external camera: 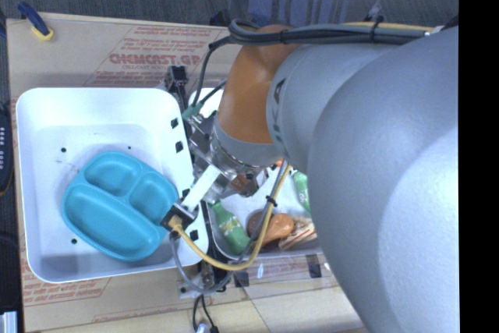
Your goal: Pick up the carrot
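Nearest us, a yellow cable (210,257) loops low over the near rim of the right bin (261,208); we judge it could snag on that rim if the wrist swings. Just behind it lie a green packet (228,226) and, touching or nearly touching it, an orange-brown piece (273,227) that we take for the carrot, in the bin's near part. The gripper (234,185) hangs just above and left of both; whether its jaws are open or closed we cannot tell. With the two things so close, we fear a descent could catch the packet instead, or nudge the carrot aside. The arm (374,168) covers most of this bin, so its free room is hard to judge. The wall shared with the left bin (31,168) stands close beside the wrist, leaving little room leftward. Farther left, a blue plate (117,203) lies well apart. Beyond, the table (140,58) carries a clamp (35,19) at its far corner.
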Robot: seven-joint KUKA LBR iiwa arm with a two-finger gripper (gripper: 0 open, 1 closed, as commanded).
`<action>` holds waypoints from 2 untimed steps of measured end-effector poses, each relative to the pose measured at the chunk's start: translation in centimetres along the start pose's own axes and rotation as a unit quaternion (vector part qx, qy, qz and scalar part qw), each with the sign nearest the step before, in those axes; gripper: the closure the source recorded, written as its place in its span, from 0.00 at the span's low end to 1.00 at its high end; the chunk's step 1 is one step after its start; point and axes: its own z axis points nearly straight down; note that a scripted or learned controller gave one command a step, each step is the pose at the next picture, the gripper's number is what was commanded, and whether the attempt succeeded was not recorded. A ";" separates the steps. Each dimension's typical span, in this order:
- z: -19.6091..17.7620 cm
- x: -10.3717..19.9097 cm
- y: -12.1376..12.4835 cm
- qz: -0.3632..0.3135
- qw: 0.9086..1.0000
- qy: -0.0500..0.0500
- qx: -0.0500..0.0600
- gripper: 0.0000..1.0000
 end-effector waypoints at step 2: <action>1.1 7.1 -4.3 0.042 0.999 0.003 -0.006 1.00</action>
